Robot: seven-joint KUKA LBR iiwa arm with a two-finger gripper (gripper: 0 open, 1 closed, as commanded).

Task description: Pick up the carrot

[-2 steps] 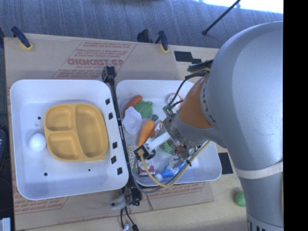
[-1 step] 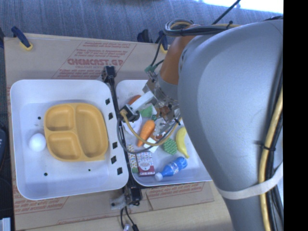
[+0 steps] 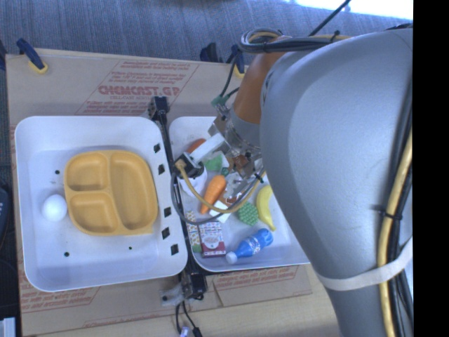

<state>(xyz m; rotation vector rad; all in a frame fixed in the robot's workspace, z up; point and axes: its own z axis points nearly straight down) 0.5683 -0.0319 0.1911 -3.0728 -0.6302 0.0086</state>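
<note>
Carrot (image 3: 213, 192) lies in the right bin (image 3: 280, 258), which we take as reference. The arm (image 3: 337, 160) covers that bin's right side. We cannot tell the gripper (image 3: 235, 161) state; it sits just above the carrot.

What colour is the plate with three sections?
The plate is yellow, seen in the camera view, in the left bin.

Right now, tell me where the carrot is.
The carrot lies in the right bin, just below the gripper, with the banana to its right.
</note>
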